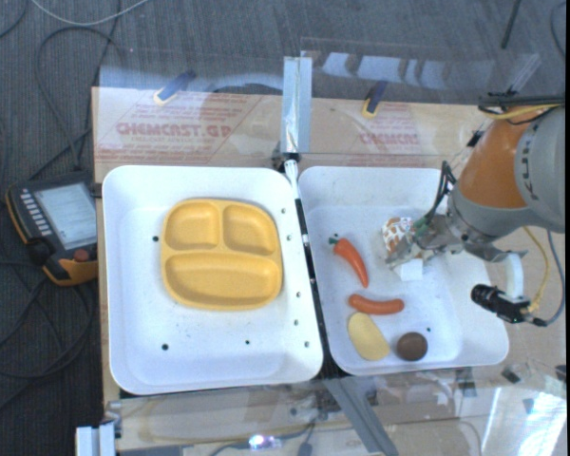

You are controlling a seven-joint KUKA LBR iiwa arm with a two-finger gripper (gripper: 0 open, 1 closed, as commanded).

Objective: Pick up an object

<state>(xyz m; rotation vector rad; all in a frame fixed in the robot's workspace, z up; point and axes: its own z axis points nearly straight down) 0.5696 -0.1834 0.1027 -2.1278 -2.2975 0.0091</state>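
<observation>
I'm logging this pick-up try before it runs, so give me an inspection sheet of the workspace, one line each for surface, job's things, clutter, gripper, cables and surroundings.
Surface: two white bins side by side, left bin and right bin, on a bench.
Job's things: in the right bin, a carrot, a sausage, a potato, a brown ball and a speckled white object.
Clutter: a yellow divided plate in the left bin.
Gripper: gripper low in the right bin beside the speckled object; a grasp cannot be confirmed.
Cables: loose cables on the floor; a yellow wire by the arm.
Surroundings: a handheld controller left of the bench, on grey carpet.
</observation>
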